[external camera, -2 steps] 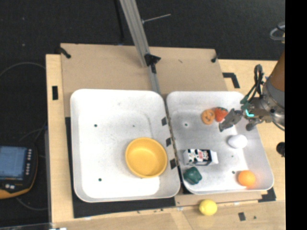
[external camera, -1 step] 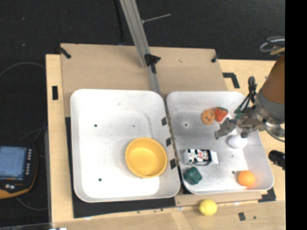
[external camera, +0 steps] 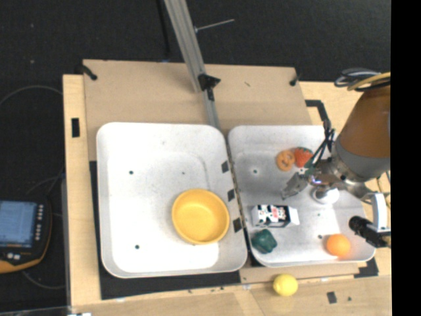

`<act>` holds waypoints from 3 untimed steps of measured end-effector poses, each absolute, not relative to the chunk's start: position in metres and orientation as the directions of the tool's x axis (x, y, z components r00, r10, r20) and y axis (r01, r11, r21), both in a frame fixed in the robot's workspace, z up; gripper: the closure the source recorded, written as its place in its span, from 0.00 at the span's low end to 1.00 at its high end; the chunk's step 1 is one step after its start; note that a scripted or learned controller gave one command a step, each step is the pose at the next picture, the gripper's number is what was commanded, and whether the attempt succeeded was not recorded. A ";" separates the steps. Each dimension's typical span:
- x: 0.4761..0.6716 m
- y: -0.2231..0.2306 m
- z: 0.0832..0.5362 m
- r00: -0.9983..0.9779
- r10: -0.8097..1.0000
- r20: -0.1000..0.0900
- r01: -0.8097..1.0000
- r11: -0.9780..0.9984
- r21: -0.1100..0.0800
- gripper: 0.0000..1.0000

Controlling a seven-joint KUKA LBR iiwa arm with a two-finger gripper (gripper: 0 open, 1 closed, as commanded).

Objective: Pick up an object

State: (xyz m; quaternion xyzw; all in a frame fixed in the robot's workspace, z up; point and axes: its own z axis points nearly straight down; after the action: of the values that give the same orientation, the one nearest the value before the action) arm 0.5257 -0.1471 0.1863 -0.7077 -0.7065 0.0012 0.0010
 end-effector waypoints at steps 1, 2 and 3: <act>0.529 -0.148 0.143 0.001 1.000 -0.001 1.000 -0.001 -0.004 0.00; 0.531 -0.148 0.156 0.005 1.000 0.000 1.000 -0.005 0.005 1.00; 0.535 -0.141 0.203 -0.004 1.000 -0.001 1.000 0.004 0.007 1.00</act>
State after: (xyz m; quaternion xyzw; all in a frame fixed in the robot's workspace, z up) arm 0.5346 -0.1413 0.2031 -0.7057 -0.7085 -0.0020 -0.0028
